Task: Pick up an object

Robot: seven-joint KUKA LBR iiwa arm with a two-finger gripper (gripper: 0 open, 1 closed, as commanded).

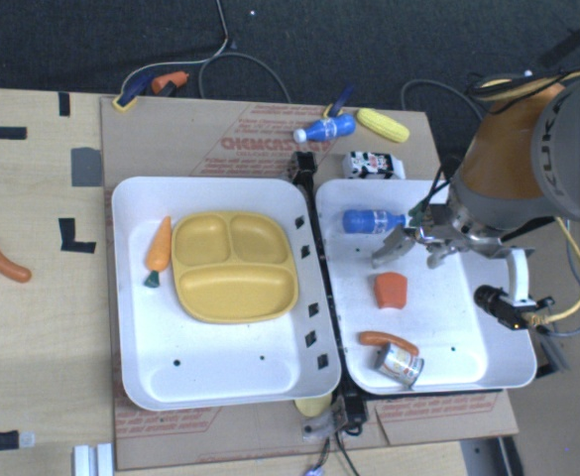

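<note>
In the right half of the frame, inside the right-hand bin (488, 360), several things lie that I could take. Nearest my pincer (415, 250) is a small orange-red block (392, 291), squarish with a slightly tapered bottom edge, sitting flat on the white floor just below and a little left of my fingertips, not touching them. Up and to the left of it lies a blue bottle (372, 222) on its side, its pale cap end pointing toward my wrist; my left finger passes close by that end. Toward the lower edge of the bin a thin orange sausage (386, 340) lies across the top of a silver can (402, 366), which is tipped on its side.

My two fingers (390, 251) stand spread apart over bare bin floor, with nothing between them. My grey arm with its orange band (508, 152) comes in from the right of the frame.

In the left-hand bin (136, 305) a yellow divided plate (235, 266) rests near the middle, with a toy carrot (159, 246) just beside its left rim.

Above the bins, on the cardboard, lie a second blue bottle (326, 130), a yellow corn cob (382, 125) and a small black-and-white box (374, 166). At far left of the frame a lone sausage (4, 259) lies on the wooden bench.
</note>
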